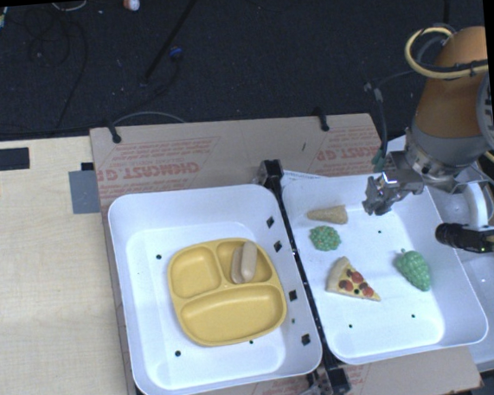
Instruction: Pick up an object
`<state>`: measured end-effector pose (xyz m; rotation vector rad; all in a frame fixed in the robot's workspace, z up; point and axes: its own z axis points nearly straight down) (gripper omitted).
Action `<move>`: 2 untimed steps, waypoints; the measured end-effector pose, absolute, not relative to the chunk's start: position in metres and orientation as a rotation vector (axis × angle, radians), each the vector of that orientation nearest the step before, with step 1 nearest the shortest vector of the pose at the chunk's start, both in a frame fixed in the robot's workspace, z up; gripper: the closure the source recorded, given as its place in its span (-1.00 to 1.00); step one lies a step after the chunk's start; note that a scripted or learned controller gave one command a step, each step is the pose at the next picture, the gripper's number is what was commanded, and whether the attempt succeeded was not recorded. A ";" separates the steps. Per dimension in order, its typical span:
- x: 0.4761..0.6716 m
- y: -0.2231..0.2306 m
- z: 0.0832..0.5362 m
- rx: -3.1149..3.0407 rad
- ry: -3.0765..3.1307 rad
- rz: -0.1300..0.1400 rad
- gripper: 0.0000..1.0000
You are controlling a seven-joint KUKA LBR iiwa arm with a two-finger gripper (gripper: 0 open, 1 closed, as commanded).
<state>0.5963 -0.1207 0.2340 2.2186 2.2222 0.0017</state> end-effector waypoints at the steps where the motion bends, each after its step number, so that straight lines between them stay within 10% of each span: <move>1: 0.597 -0.122 0.258 2.219 2.223 0.001 1.00; 2: 0.606 -0.076 0.258 2.218 2.227 0.000 1.00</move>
